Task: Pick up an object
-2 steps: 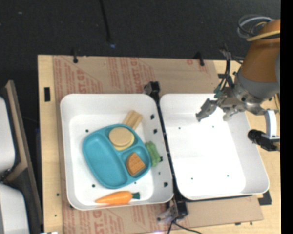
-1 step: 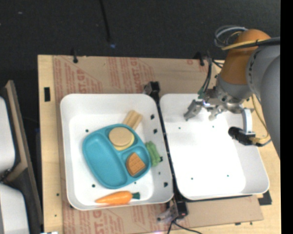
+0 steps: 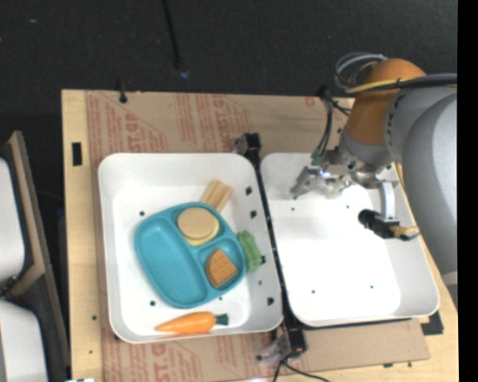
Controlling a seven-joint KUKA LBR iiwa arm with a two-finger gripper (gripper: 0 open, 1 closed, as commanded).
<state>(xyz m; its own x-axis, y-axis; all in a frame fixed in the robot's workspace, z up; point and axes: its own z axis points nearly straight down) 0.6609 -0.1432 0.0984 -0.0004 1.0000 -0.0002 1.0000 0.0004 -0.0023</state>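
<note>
My gripper (image 3: 317, 180) hangs over the far end of the right bin (image 3: 342, 293), below the orange band of the arm. Nothing shows in its grasp. The objects all lie in the left bin (image 3: 119, 189). A blue divided tray (image 3: 171, 265) lies in its middle with a round tan biscuit (image 3: 198, 224) and a brown waffle-like piece (image 3: 221, 268) on it. A pale wooden block (image 3: 217, 193) pokes out behind the tray, and a green piece (image 3: 250, 251) lies at the tray's right edge. An orange carrot (image 3: 188, 322) rests near the front wall.
A black divider edge (image 3: 264, 213) separates the two bins. The bins sit on a cardboard-covered bench (image 3: 159, 122). The grey arm (image 3: 430, 157) fills the right side above the right bin.
</note>
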